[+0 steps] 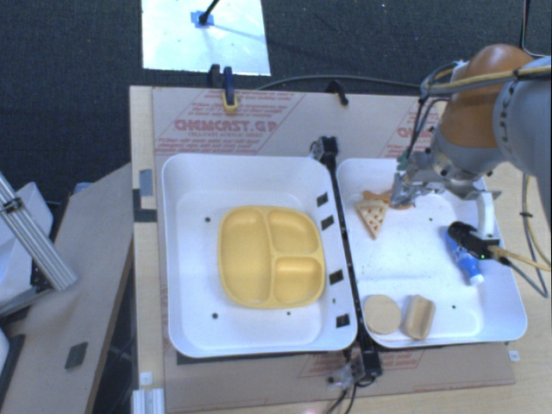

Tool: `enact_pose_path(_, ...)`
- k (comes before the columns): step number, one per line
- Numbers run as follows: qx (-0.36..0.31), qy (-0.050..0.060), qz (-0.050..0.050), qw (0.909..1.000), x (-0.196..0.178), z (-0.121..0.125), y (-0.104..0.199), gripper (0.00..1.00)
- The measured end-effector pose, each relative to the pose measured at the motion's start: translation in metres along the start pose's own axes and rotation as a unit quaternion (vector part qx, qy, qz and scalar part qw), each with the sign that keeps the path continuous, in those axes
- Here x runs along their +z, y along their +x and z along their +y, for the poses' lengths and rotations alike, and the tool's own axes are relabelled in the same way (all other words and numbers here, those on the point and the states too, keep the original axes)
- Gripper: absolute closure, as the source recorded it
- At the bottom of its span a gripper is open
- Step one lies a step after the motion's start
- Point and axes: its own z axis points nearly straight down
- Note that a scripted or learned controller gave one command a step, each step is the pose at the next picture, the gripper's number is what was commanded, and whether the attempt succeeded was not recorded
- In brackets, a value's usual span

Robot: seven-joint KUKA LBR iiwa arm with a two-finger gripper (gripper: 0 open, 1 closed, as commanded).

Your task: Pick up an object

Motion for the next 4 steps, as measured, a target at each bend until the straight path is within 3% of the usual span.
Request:
enact_pose_path(2,0.0,0.0,0.0,1.0,-0.093,0.002,-0.002,1.0)
enact_pose_path(4,-0.003,0.004,0.001,1.0,-0.077,-0.03,0.105,1.0)
